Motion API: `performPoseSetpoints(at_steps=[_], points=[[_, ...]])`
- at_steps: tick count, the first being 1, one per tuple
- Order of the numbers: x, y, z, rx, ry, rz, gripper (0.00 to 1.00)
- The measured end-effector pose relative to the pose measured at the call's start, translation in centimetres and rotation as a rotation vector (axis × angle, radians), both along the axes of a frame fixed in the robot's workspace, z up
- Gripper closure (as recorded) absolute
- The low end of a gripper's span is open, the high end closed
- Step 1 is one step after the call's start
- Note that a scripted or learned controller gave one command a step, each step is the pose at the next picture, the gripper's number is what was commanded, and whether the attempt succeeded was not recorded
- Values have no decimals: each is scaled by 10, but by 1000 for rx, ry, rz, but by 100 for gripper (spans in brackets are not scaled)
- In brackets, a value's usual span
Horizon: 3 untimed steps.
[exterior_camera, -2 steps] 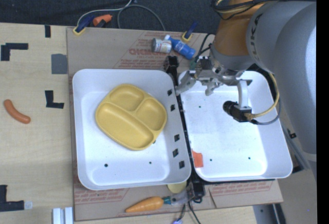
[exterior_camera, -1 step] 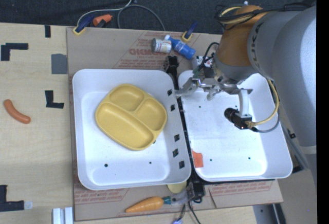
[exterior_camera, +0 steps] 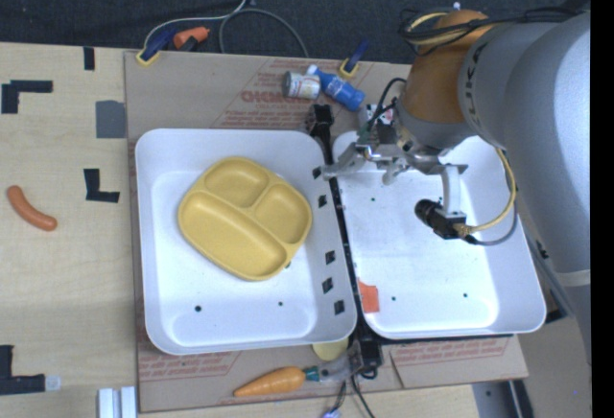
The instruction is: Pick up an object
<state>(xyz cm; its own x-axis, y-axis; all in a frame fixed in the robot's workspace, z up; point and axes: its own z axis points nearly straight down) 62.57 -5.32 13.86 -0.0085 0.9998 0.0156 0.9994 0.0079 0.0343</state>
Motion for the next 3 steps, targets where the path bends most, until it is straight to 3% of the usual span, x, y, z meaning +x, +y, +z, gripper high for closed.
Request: performPoseSetpoints(at_steps=[3], points=[[1, -3, -5, 4, 2, 2, 0]])
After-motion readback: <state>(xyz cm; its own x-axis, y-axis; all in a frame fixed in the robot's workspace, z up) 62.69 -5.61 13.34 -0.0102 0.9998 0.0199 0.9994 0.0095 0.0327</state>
